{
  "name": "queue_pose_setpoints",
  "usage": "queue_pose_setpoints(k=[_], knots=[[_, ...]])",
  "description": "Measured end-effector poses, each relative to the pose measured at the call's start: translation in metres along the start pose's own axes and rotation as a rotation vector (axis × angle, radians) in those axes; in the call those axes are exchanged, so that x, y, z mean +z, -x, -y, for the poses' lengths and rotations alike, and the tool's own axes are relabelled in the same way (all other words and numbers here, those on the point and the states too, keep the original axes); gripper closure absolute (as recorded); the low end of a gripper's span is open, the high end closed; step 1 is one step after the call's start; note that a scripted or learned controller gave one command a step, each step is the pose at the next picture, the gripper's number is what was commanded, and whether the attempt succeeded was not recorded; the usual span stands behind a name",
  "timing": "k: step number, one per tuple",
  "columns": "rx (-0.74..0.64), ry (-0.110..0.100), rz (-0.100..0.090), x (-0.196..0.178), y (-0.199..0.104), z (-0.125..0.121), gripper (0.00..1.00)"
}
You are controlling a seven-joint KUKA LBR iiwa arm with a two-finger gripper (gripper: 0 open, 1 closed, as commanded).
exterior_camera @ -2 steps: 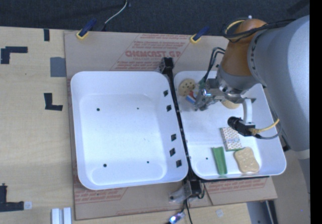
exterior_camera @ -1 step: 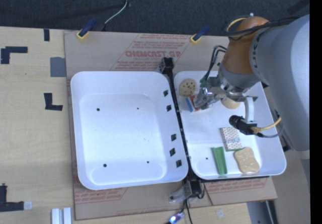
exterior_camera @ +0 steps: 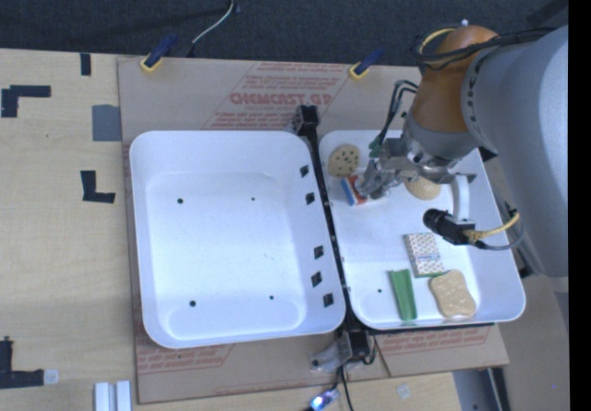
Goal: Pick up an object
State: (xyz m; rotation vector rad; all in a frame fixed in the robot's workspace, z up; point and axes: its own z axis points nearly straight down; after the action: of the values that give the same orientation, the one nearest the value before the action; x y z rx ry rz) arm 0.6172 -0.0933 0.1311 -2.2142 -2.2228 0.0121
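My gripper (exterior_camera: 369,184) hangs low in the right bin (exterior_camera: 369,243), at its far left part, directly over a small red and blue object (exterior_camera: 350,191). A round tan cracker-like disc (exterior_camera: 343,159) lies just behind it. A pale round item (exterior_camera: 423,187) peeks out from under the wrist. Nearer the front lie a patterned square packet (exterior_camera: 424,253), a green stick (exterior_camera: 402,295) and a tan bread-shaped piece (exterior_camera: 452,295). The arm's body hides the bin's far right corner.
The left bin (exterior_camera: 222,234) sits beside the right one, with a black-clipped divider (exterior_camera: 319,215) between them. Both rest on a cardboard sheet (exterior_camera: 268,100) on the bench. A cable (exterior_camera: 217,12) runs along the back.
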Motion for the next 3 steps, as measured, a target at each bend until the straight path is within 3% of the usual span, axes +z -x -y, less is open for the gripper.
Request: queue_pose_setpoints(k=[3], knots=[[-0.001,-0.003,0.000,-0.028,0.000,0.001,1.00]])
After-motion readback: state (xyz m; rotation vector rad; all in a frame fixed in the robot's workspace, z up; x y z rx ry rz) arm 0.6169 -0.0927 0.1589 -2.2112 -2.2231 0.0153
